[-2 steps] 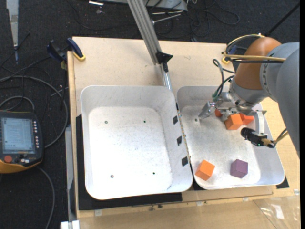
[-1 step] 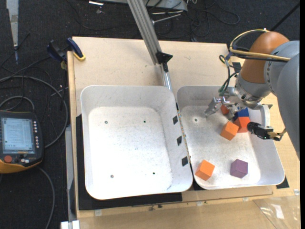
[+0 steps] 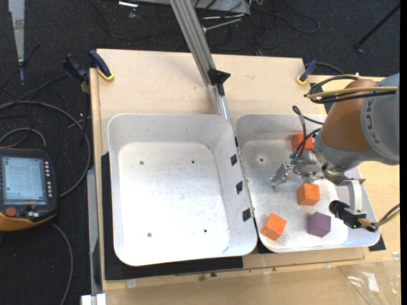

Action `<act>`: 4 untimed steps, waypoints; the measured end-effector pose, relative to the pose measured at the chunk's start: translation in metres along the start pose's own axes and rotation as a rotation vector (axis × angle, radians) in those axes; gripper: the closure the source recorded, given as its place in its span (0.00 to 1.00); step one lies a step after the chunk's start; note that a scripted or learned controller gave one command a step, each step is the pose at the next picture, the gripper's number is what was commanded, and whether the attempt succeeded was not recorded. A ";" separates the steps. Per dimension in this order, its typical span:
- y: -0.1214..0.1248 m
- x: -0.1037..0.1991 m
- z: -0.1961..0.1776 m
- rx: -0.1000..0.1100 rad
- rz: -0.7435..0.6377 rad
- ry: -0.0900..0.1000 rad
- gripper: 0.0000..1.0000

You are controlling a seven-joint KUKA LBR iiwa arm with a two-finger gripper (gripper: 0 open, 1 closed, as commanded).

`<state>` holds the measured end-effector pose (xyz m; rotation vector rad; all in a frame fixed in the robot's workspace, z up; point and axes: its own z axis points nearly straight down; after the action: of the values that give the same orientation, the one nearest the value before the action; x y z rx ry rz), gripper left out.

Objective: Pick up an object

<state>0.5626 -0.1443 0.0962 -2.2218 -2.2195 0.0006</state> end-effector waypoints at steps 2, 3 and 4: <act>-0.037 -0.042 0.000 -0.003 0.003 -0.002 0.00; -0.034 -0.041 -0.010 -0.006 0.000 -0.003 1.00; -0.031 0.028 -0.065 -0.007 -0.011 0.001 1.00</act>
<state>0.5321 -0.1163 0.1614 -2.2127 -2.2342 -0.0081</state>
